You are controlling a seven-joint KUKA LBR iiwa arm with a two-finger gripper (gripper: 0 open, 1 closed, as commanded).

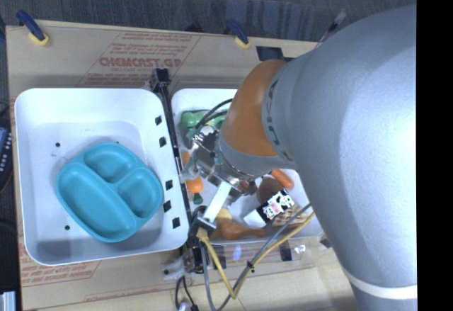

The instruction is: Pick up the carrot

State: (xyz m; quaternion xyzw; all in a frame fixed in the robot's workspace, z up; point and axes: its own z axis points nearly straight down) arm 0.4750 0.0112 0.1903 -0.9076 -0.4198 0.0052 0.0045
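The grey arm with its orange band (248, 115) reaches down into the right bin (191, 100) and covers most of it. My gripper (205, 161) sits low at that bin's left side. Small orange pieces that look like the carrot (193, 184) peek out beside the gripper, near the bin's left wall, with a bit of green just below them. Most of the carrot is hidden by the wrist, so I cannot tell whether it is touched.
A blue divided plate (110, 190) lies in the left bin (42, 111). The right bin also holds a green item (191, 119), another orange item (282, 177), a black-and-white patterned piece (274, 206) and a brown item (237, 229). Cables (219, 270) trail over the front edge.
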